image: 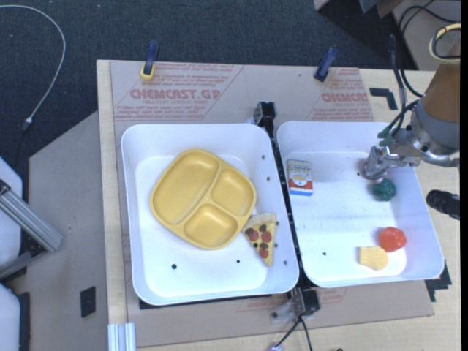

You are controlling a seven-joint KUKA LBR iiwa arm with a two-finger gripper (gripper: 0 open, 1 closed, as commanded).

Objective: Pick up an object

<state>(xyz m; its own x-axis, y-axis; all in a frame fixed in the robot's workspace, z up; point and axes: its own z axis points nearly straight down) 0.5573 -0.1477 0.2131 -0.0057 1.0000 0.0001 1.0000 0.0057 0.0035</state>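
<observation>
We see the gripper point(374, 165) low in the right bin point(333, 265), just above a dark green object point(383, 189); whether it grips anything we cannot tell. A tomato point(393, 238), cheese point(373, 257) and a small carton point(300, 177) lie in that bin. The left bin point(146, 273) holds a yellow plate point(201, 198) and a pizza slice point(263, 238).

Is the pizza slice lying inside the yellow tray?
No. The pizza slice lies on the left bin's floor, at the lower-right edge of the tray, not in a compartment.
</observation>
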